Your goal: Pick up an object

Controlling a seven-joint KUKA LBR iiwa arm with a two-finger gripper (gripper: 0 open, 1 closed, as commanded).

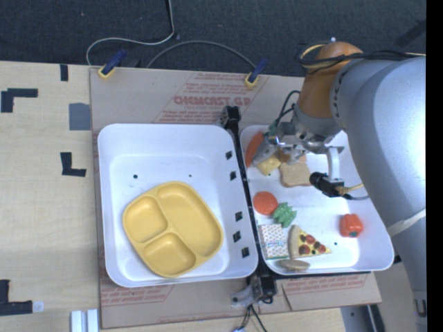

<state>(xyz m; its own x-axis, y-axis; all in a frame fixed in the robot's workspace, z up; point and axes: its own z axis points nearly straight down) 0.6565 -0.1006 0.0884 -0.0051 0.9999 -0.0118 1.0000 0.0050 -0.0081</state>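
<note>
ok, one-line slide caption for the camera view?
Gripper reaching into the right bin of toy food; yellow divided plate in the left bin.

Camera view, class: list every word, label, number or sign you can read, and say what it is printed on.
"CHEMCAST GP": red print on the brown board under the bins, seen upside down; the reading is uncertain.
Smaller red lines around it on the same board: too blurred to read.
Patterned square packet in the right bin: print too small to read.

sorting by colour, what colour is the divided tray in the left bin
Yellow; the divided tray shows clearly in the camera view.
</note>
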